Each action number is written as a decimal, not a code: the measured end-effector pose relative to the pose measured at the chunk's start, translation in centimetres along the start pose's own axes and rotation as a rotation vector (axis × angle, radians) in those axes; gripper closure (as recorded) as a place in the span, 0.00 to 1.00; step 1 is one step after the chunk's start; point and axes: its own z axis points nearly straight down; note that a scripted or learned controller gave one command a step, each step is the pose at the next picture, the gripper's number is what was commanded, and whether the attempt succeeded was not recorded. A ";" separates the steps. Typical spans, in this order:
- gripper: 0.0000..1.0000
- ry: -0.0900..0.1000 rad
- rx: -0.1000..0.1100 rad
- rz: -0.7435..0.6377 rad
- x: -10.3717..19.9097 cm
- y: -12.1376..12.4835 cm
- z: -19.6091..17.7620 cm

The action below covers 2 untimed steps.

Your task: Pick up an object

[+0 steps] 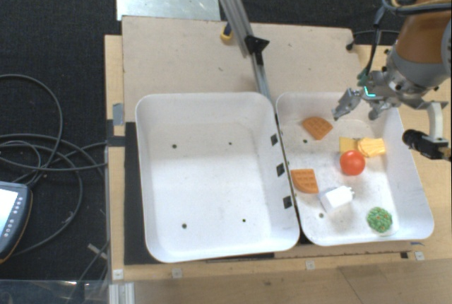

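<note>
Nearest us, below the red ball [352, 163], lay a green ball [379, 219] we judged light and graspable across its middle; tool [362, 105] spread.

Grey arm [417, 69], orange band, grey claw [361, 106]

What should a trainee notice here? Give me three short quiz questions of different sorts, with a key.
1. True or false: the red ball lies in the left bin.
2. Which thing lies nearest the right bin's front right corner? A) green ball B) white block C) yellow block
3. Fill in: two orange waffles lie in the ____ bin.

Key: 1. False; it is in the right bin. 2. A. 3. right. The gripper hangs over that bin's far edge, with nothing between its fingers.
</note>
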 end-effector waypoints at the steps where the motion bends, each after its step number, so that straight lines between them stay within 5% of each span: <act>1: 0.00 -0.001 -0.003 -0.001 0.0 0.1 -0.2; 2: 0.00 -0.001 0.000 -0.001 0.6 0.3 4.2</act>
